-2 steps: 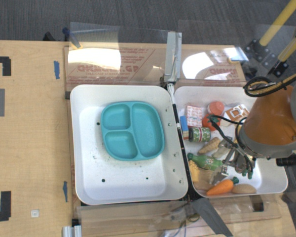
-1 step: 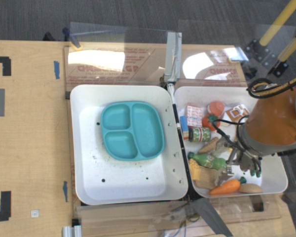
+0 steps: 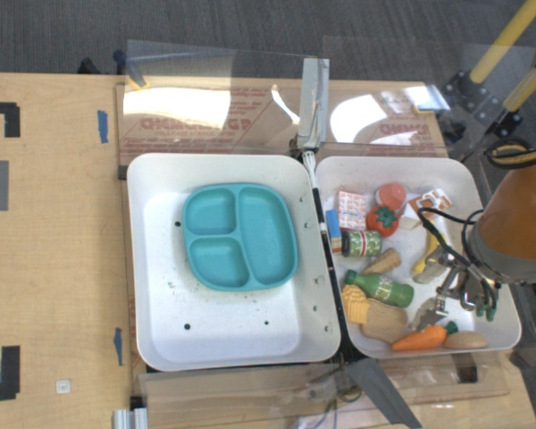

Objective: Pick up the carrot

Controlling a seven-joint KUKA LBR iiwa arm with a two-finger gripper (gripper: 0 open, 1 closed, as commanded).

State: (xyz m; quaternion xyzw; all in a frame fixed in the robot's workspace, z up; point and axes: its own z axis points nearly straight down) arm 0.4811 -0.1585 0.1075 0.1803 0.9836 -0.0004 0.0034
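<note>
The carrot point(image 3: 420, 338), orange with a green top, lies along the near edge of the right bin point(image 3: 496, 206), close to its front right corner. My gripper point(image 3: 440, 304) hangs just above and slightly behind the carrot, metal fingers pointing down toward it, nothing between them. The arm's orange band sits at the frame's right side.
Toy food crowds the right bin: a tomato point(image 3: 384, 220), a green bottle point(image 3: 380, 287), a corn cob point(image 3: 355, 308), a banana point(image 3: 426, 262), a small jar point(image 3: 362, 243), bread pieces point(image 3: 386, 323). The left bin point(image 3: 161, 266) holds a teal divided plate point(image 3: 240, 236).
</note>
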